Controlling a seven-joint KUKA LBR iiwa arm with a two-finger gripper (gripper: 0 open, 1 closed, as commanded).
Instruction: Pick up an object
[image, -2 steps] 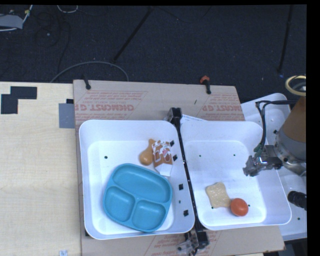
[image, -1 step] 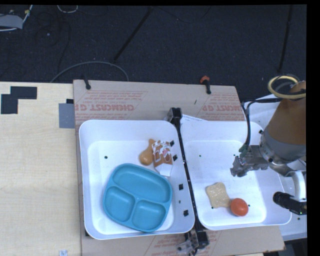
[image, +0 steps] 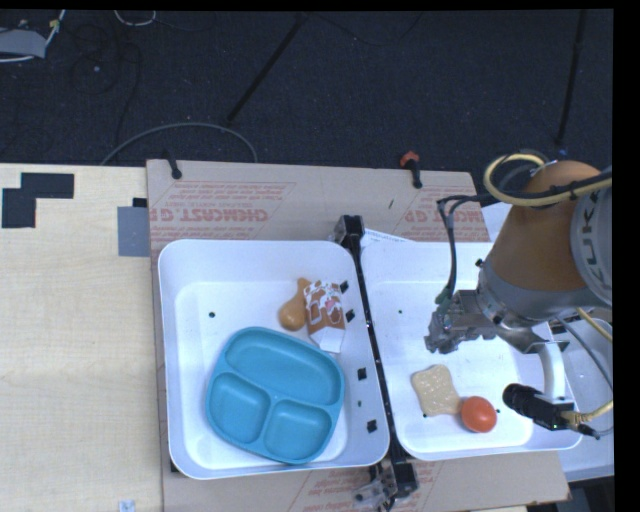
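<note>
1. Two likely pick targets in the right bin: a pale bread-like slice and a red tomato-like ball, touching or nearly so, near the bin's front edge, ball closer to the front right corner.
2. Gripper hovers above the right bin's middle, just behind the slice. Fingers look dark and bunched; nothing visible between them, but can't tell how far apart they stand.
3. Progress, judged: nothing lifted yet, both items rest on the bin floor. Left to do: descend, close on one, raise it.
4. Arm, grey with orange band, reaches in over the right bin's right edge, cables looped on top.
5. Left bin: blue divided plate toward the front, brown-and-white toy piece by the divider side, behind the plate.
6. Both bins sit on a cardboard sheet on the bench.
</note>
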